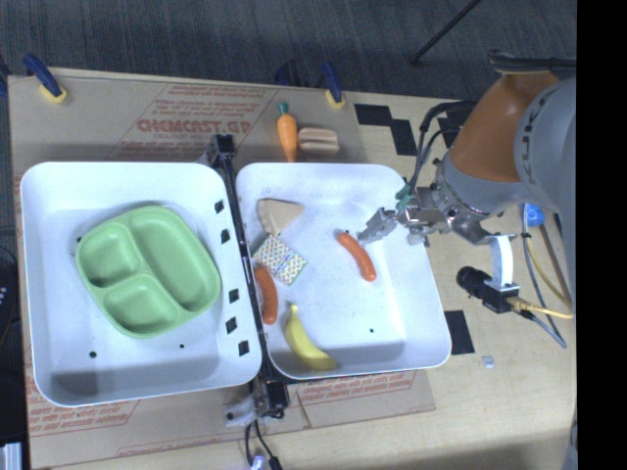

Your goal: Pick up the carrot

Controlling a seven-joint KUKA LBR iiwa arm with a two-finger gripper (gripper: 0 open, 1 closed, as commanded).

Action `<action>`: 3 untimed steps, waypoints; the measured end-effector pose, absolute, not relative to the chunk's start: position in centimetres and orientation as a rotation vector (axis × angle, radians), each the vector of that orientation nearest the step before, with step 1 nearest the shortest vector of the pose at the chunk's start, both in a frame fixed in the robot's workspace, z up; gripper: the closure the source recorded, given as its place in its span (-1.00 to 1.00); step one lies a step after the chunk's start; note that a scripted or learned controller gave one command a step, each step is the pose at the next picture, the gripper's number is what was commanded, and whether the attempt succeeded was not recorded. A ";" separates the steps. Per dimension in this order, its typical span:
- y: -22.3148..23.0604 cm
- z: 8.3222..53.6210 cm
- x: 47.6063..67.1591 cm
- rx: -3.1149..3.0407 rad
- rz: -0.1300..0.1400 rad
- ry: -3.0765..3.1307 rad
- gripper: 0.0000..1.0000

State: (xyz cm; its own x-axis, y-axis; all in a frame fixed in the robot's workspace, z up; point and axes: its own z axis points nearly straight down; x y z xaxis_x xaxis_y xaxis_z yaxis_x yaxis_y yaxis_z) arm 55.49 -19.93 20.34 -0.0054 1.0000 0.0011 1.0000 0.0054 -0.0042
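Observation:
The carrot point(286, 135), orange with a green top, lies on the cardboard just behind the right bin point(411, 292), outside it and next to a small tan block point(318, 142). My gripper point(378, 226) hangs over the right bin's right half, well to the right of the carrot and nearer the camera. It is just above and to the right of an orange sausage point(357, 256). Nothing shows in the gripper.
The right bin also holds a bread wedge point(278, 214), a patterned cracker point(282, 259), a second sausage point(265, 293) by the left wall and a banana point(305, 341). A green divided plate point(147, 268) sits in the left bin point(49, 360). Blue clamps point(333, 91) hold the cardboard's far edge.

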 end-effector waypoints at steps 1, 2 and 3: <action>-17.9 18.8 49.3 -2.280 0.004 -2.155 -1.00; -18.8 27.4 54.7 -2.418 0.002 -2.002 -1.00; -19.6 21.3 51.0 -2.535 0.004 -1.848 -1.00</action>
